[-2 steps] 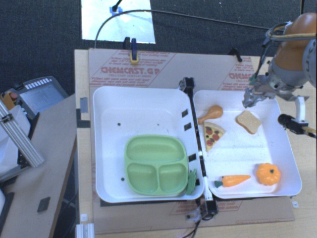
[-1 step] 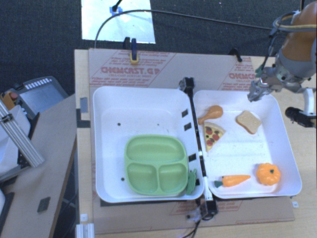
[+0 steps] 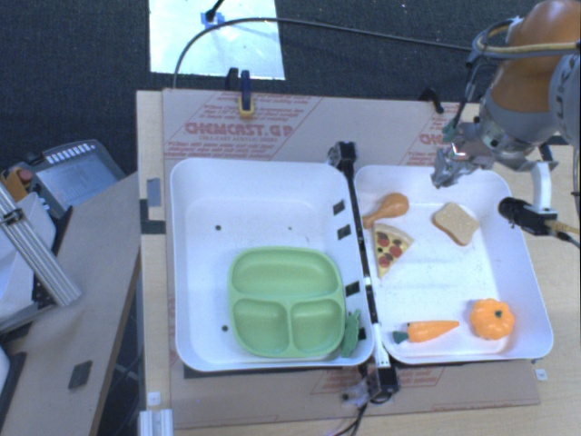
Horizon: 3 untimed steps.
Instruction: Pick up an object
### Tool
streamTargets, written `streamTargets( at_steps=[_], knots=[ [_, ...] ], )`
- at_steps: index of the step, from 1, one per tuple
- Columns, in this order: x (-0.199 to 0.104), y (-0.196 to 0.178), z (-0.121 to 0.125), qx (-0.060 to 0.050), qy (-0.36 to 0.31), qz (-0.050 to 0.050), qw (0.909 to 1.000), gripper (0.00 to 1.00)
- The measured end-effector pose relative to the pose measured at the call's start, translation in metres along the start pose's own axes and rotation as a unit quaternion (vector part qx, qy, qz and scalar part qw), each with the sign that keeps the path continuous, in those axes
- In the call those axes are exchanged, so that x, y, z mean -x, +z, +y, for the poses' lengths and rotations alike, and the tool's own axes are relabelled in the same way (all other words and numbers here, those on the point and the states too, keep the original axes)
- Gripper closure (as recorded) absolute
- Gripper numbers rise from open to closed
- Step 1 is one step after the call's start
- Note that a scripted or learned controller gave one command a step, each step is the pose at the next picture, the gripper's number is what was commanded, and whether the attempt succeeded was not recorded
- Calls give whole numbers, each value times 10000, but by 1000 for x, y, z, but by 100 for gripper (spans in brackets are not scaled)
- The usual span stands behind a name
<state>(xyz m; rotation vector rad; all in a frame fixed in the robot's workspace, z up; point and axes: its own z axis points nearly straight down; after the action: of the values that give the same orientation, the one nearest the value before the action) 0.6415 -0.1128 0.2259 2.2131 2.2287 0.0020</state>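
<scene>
Bread slice (image 3: 457,222), tan, pale-crusted, lay near the right bin's (image 3: 522,271) far edge. Gripper (image 3: 446,176) hung over the far rim just beside it; finger state: cannot tell. Bare floor lay mid-bin.

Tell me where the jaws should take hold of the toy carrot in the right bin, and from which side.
Grip the toy carrot across its thick middle, coming straight down from above. It lies flat, lengthwise across the right bin near the front wall, orange tip toward the toy pumpkin, so the jaws should probably close across its narrow width. There seems to be room on both sides. The gripper hovers at the bin's far edge.
</scene>
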Motion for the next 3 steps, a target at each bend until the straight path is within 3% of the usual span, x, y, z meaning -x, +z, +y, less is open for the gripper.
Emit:
streamTargets(
  at_steps=[1, 3],
  knots=[
    [-50, 9, -3, 0, 7, -3, 10000, 100],
    [-158, -12, -15, 1, -6, 3, 10000, 100]
  ],
)
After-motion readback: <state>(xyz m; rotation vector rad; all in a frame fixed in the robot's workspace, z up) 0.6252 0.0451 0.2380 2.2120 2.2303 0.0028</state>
